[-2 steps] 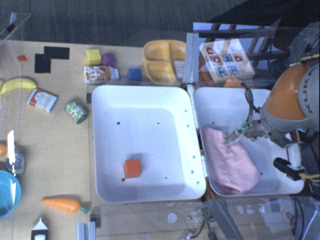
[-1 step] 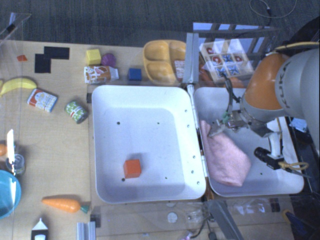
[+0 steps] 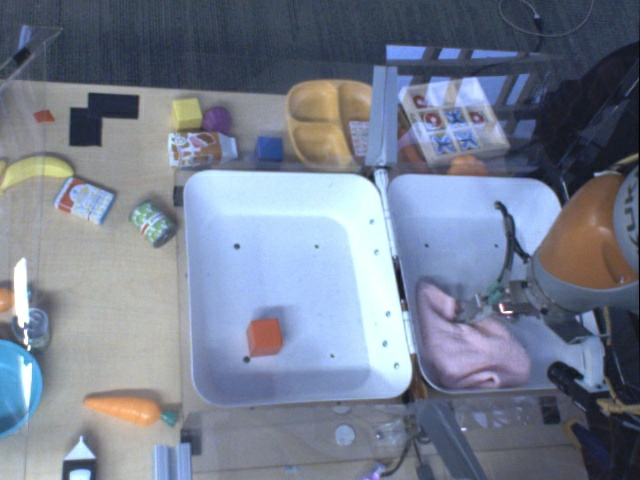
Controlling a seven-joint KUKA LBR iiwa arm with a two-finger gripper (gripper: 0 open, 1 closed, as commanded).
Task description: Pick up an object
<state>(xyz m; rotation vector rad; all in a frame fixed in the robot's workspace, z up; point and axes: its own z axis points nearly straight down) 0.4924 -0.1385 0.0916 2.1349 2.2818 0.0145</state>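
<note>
Claw point(image 3: 478, 306) sits low in the right bin point(image 3: 450, 208), at the upper edge of the pink cloth point(image 3: 468, 346). Cannot tell whether it is released or clenched. Step in hand, by my reading: descent onto the cloth for a grasp. Orange cube point(image 3: 265, 337) lies alone in the left bin point(image 3: 280, 208), well apart. Next move calls for closing on a fold, then lifting straight up.

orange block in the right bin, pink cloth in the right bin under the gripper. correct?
Not quite. The orange block lies in the left bin, not the right one, as the camera view shows. The rest stands: the pink cloth is in the right bin, with the gripper over it.
</note>
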